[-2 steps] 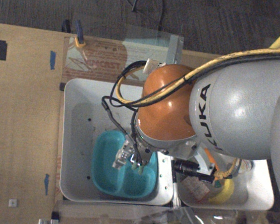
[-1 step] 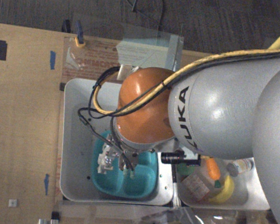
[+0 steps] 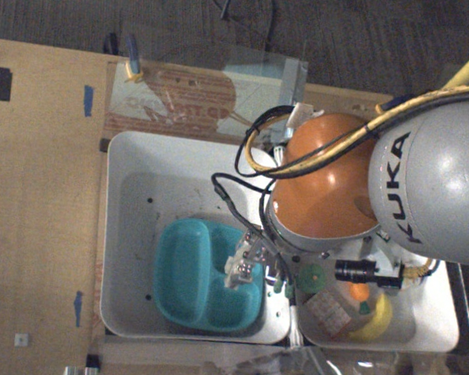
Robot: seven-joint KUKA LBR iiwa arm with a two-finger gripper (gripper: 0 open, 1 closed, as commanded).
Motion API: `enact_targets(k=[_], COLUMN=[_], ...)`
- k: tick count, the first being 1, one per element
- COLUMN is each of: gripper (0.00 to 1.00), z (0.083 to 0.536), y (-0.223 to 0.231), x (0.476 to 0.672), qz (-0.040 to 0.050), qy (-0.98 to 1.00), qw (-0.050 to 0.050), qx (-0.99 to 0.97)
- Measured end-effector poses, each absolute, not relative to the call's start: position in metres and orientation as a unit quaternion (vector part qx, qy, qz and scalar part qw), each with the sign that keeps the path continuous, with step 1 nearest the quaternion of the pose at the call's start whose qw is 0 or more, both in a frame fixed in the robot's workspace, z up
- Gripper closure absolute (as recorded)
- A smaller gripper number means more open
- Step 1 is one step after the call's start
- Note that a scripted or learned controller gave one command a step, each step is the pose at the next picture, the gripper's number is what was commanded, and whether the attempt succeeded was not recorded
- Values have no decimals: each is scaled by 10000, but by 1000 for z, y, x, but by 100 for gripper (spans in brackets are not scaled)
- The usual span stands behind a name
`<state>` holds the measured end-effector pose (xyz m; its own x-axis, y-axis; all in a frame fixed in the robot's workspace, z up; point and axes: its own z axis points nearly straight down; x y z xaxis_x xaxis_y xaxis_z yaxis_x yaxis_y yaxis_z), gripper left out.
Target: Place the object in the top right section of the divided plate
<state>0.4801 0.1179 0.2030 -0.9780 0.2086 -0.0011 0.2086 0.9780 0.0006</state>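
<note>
A teal divided plate (image 3: pixel 182 280) lies in the left white bin (image 3: pixel 130 212), toward its front right corner. It has one long section on the left and two smaller ones on the right. My gripper (image 3: pixel 244 265) hangs over the plate's right side, about where the two small sections meet. The grey arm and its orange band (image 3: pixel 324 185) hide the plate's right edge. Whether anything sits in the gripper is too small to tell.
The right bin (image 3: pixel 437 330) holds a green round item (image 3: pixel 312 278), an orange piece (image 3: pixel 360 295), a yellow banana-like object (image 3: pixel 376 320) and a clear packet (image 3: pixel 329 313). A clear sheet over a brown patch (image 3: pixel 186 100) lies behind the left bin. Cables (image 3: pixel 257 143) loop near the wrist.
</note>
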Motion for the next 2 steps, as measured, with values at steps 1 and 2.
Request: enact_targets(k=[1,2], gripper=[100,100], z=[219,190], y=[227,226], x=[501,532], qz=[21,17], qy=[9986,9990], qw=[26,38], qx=[532,-449])
